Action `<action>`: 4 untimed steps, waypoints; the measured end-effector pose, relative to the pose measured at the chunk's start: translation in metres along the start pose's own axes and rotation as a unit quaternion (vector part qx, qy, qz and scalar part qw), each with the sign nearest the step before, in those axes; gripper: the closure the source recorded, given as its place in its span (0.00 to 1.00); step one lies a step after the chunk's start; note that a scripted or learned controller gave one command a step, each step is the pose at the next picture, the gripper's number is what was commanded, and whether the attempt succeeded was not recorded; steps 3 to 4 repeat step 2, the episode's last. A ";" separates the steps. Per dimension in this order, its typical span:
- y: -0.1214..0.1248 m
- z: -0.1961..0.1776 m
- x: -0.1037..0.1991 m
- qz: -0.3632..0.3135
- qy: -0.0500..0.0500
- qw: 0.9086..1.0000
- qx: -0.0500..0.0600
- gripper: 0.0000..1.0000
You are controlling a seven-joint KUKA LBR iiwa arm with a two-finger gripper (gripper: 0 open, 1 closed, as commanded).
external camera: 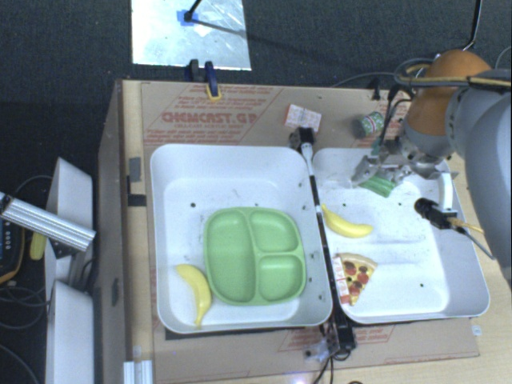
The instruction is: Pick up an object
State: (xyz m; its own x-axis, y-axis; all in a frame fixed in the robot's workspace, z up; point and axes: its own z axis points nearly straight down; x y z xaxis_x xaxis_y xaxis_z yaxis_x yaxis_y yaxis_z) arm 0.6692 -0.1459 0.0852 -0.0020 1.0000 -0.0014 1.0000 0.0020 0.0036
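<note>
Tool [376,174] low in the right bin's [460,282] far corner.
A green object [381,186] apparently sits between its fingers; grip uncertain. Banana [346,225] and pizza slice [354,274] lie nearer.

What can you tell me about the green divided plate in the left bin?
The green plate is pale green, looks like plastic, with rounded corners and three compartments: one large on the left, two smaller on the right. It lies flat and upright on the floor of the left bin, toward its near right. A yellow banana lies against its near left edge.
</note>
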 end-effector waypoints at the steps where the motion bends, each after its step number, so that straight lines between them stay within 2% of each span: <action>1: 0.001 -0.011 0.000 -0.001 0.000 1.000 -0.002 1.00; 2: -0.044 -0.095 0.062 -0.002 0.001 1.000 -0.001 1.00; 4: -0.044 -0.095 0.062 -0.002 0.001 1.000 -0.001 1.00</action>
